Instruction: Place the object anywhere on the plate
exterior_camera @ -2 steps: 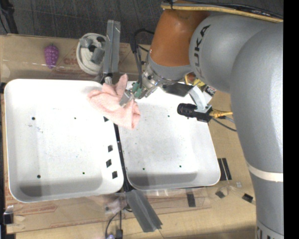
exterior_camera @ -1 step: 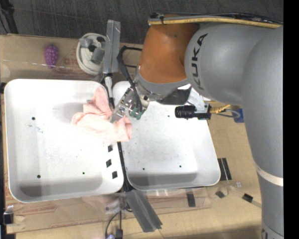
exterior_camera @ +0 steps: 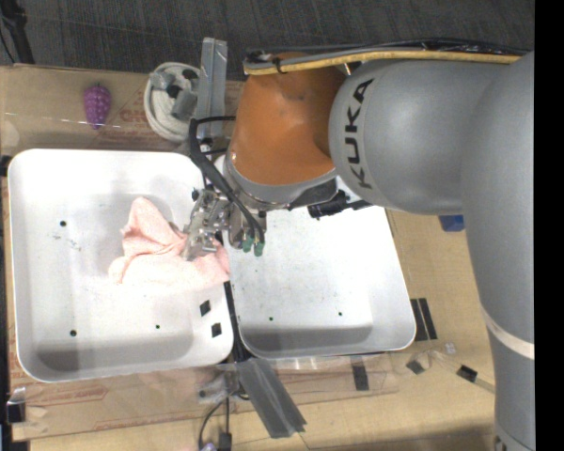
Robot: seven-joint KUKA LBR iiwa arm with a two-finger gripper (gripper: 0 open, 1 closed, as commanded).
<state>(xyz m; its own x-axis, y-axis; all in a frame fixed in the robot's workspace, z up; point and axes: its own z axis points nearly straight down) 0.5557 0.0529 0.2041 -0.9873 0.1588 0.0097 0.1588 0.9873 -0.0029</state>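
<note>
Directly beneath the tool point(exterior_camera: 210, 233), and spreading away from it toward the middle of the left bin point(exterior_camera: 38, 252), lies a crumpled pink cloth point(exterior_camera: 150, 238), the only loose thing in either bin and so probably the object of the task. Its near edge bunches up against the tool's tip, close to the wall the two bins share. The tool appears to be touching or pressing into that edge, but its metal parts and cables overlap the fabric, and whether it is clenched on the cloth or released cannot be told from this angle.

No plate can be made out: the right bin point(exterior_camera: 357, 289), on the arm's side of the tool, shows bare white floor, and the arm point(exterior_camera: 404, 130) hides part of it. The step in hand looks like the pickup, with the placing not yet done. The next move calls for a sure pinch on a fold of cloth, a lift high enough to clear the shared wall, and a carry to wherever the plate lies; limp fabric may slip or trail.

The arm comes in from the right, its grey bulk and orange band point(exterior_camera: 277, 130) hanging over the far part of the right bin, wrist bent steeply down. Beyond the tool, on the counter point(exterior_camera: 47, 111), sit a small purple object point(exterior_camera: 97, 104) and a white coiled item point(exterior_camera: 169, 97).
</note>
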